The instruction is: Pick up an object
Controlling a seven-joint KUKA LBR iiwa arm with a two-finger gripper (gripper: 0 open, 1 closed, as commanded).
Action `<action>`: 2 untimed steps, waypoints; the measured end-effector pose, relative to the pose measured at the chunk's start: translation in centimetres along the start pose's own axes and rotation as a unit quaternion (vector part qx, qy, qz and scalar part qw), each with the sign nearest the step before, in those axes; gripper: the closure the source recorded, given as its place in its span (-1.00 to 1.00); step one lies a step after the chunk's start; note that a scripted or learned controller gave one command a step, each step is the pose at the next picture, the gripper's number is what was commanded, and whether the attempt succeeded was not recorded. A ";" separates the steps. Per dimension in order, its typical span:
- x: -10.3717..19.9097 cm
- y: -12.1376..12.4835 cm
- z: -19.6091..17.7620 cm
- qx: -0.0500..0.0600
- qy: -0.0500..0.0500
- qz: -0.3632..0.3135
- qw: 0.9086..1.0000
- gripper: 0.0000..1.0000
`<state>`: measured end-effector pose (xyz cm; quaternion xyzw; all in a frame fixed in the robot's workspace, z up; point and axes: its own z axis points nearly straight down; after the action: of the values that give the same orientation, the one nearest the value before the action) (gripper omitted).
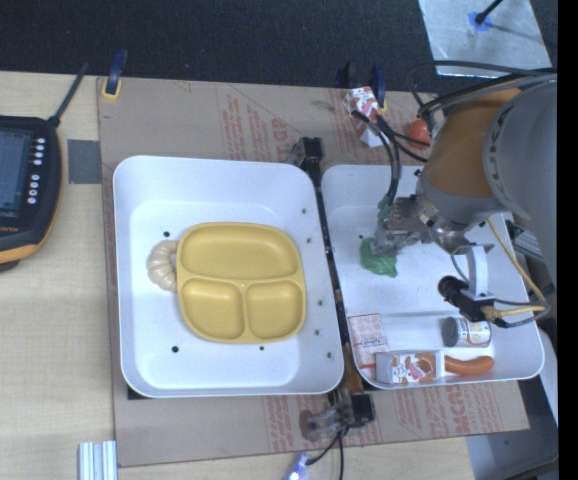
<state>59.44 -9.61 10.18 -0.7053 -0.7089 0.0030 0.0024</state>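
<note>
In the left bin (139, 358) we see a yellow divided tray (240, 280). In the right bin (514, 373), near its left wall, the gripper (394, 230) hangs over a green object (378, 259); we cannot tell its grip. We should descend squarely and close firmly.

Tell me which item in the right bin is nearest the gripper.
The green item, right under the gripper; the bottle and packets lie farther, near the bin's front edge.
</note>
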 end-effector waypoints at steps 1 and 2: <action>0.0 0.0 0.0 0.000 0.000 0.000 1.000 -1.00; -0.4 1.8 1.0 -0.003 0.000 0.000 1.000 -1.00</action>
<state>61.27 -10.01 9.19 -0.7051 -0.7091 0.0009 0.0007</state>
